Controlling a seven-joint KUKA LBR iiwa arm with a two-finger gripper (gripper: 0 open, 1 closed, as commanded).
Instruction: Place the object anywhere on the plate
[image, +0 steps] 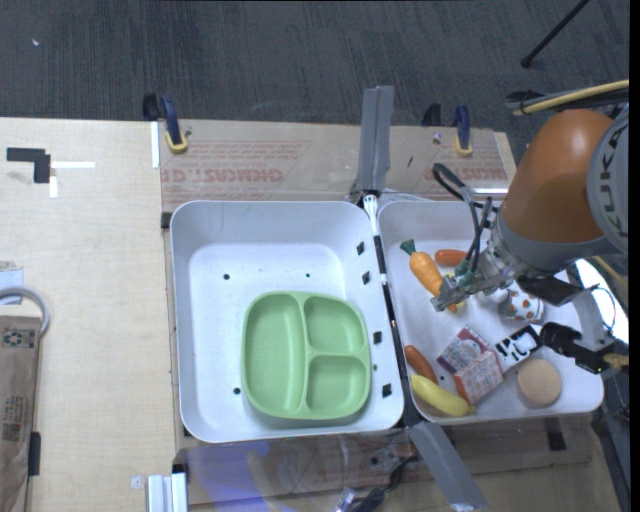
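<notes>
Gripper (450, 297), grip state indeterminable, hovers beside toy carrot (427, 270): light, rigid, slick; grasp across mid-body.

Green plate (305, 355) bare and open from above, right bin (590, 400) crowded, perhaps tight around carrot (427, 271)

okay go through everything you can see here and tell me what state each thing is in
Green plate: upright in left bin, nothing on it.
Carrot: lying in right bin.
Banana: lying at right bin's front.
Snack packet: lying flat.
Round bun: resting in corner.
Gripper: low over right bin, beside carrot.
</notes>
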